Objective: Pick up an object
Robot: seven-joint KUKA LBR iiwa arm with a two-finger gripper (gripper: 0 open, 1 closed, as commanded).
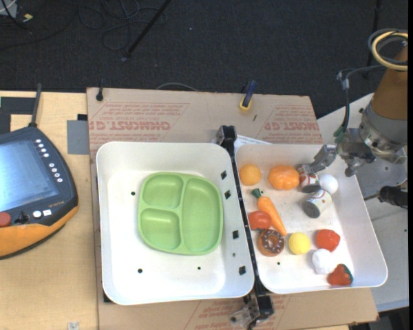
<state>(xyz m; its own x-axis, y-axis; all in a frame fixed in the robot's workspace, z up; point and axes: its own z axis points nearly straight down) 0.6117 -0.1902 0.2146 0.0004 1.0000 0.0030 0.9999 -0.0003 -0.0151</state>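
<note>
The right bin (372,246) holds several toy foods: an orange ball (250,174), a tangerine (283,177), a white egg (327,183), a carrot (270,213), a chocolate donut (270,242), a lemon (299,243), a red tomato (327,239) and a strawberry (340,274). My gripper (336,161) hangs over the bin's far right corner, just above and behind the egg. It is open, with nothing between its fingers.
The left bin (117,253) carries a green divided plate (179,212). A grey-and-white piece (314,203) lies below the egg and a red pepper (259,220) lies beside the carrot. A teach pendant (24,184) rests on the bench at far left.
</note>
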